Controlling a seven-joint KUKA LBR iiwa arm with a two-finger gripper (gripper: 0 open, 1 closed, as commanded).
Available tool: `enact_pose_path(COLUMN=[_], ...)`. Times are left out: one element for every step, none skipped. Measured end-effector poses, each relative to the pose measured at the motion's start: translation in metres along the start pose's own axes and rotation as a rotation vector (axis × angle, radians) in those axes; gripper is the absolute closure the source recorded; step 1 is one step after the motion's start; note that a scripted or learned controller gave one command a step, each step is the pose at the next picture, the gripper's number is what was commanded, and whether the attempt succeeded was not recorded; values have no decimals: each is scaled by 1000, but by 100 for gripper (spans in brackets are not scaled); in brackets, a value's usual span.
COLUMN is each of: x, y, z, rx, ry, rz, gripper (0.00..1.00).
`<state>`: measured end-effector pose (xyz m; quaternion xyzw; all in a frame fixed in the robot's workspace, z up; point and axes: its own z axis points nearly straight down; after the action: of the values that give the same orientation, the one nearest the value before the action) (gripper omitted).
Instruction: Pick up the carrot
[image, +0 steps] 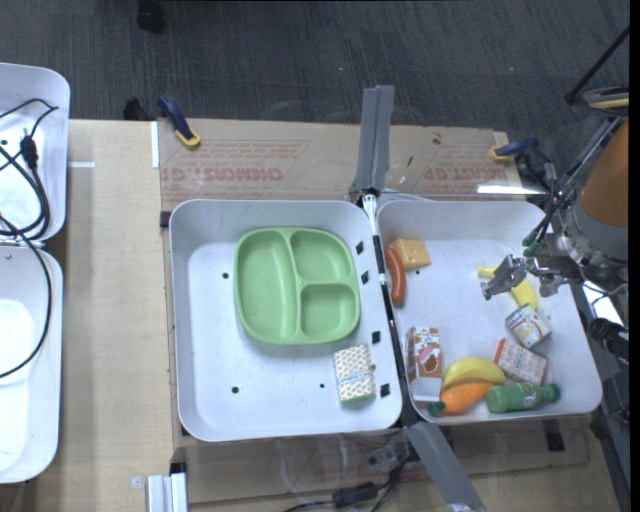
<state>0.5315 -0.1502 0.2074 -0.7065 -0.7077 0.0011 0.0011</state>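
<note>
The short orange carrot (462, 398) is lying at the near edge of the right white bin (455, 235), touching a yellow banana (472, 372) and a green bottle (520, 397). The metal pincer (512, 280) is hovering well apart, up-right of it, above a small yellow item (521, 293); whether released or clenched I cannot tell.
</note>
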Motion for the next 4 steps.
enact_pose_path(x=[17, 38, 39, 101], y=[-54, -48, -48, -53], z=[74, 105, 105, 16], rx=[0, -19, -20, -4], ry=[1, -20, -22, -2], rz=[-232, -543, -548, -760], gripper=[0, 0, 0, 0])
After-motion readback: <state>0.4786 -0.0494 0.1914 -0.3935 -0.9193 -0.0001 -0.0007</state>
